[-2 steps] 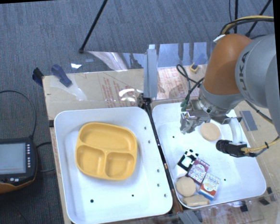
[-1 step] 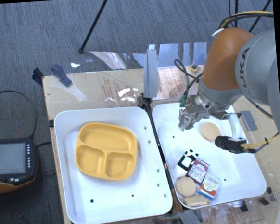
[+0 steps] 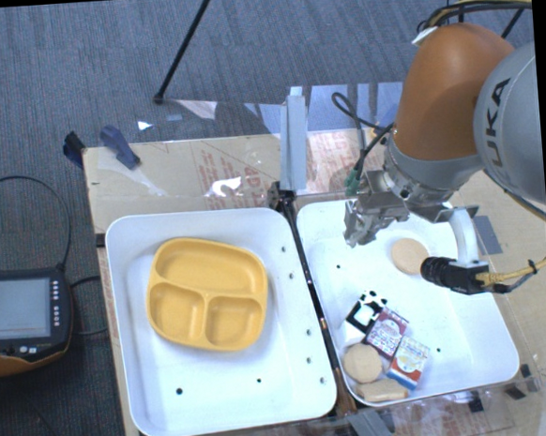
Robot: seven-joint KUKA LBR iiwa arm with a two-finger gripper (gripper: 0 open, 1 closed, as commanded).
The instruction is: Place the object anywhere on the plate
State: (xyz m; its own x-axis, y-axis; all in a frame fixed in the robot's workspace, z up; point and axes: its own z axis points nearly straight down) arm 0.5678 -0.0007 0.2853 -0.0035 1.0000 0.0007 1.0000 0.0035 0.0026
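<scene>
My gripper [image 3: 361, 230] hangs over the upper left of the right bin [image 3: 472, 357]; whether it is spread or pinched I cannot tell, and nothing shows in it. I count two white bins. The left bin [image 3: 146, 401] holds one yellow plate [image 3: 206, 293] with three compartments. The right one holds three round cookies: one [image 3: 409, 255] near my wrist, two [image 3: 363, 362] at the near edge beside two small snack packets [image 3: 387, 333] and one black-and-white tag [image 3: 367, 309]. The counter [image 3: 194, 167] is brown board; grey carpet [image 3: 54, 70] surrounds it, with one handheld controller [image 3: 22, 312] at left.
</scene>
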